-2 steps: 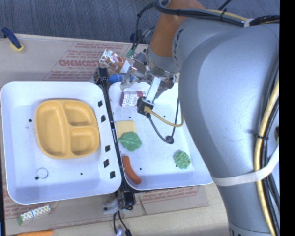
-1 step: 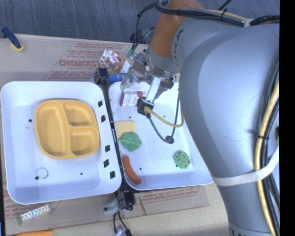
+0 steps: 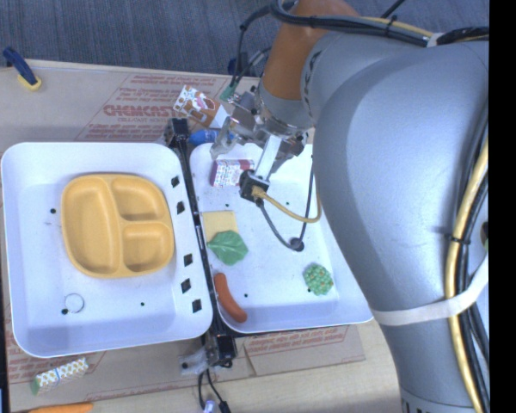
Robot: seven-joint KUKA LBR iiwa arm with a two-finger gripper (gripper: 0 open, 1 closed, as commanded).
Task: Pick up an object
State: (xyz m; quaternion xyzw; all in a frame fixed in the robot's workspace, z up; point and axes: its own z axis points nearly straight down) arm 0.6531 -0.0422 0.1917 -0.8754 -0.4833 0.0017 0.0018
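White bins are set side by side on a desk (image 3: 112, 93) that is covered with printed cardboard. In the left bin (image 3: 21, 231) a yellow divided plate (image 3: 116, 224) is placed, and a small clear ring (image 3: 73, 302) is seen in front of it, near the lower left corner.

In the right bin (image 3: 275, 286) several things are lined along the left wall. A pink and white packet (image 3: 226, 175) is found at the far end. After it a yellow square slice (image 3: 217, 220) is laid, with a green leaf (image 3: 228, 246) partly over it, and an orange sausage (image 3: 230, 298) is at the near end. A green speckled piece (image 3: 318, 278) is seen well apart from these, more to the right.

The pincer (image 3: 248, 149) is held over the far end of this bin, close to the packet. Whether it is wide or narrow cannot be told.
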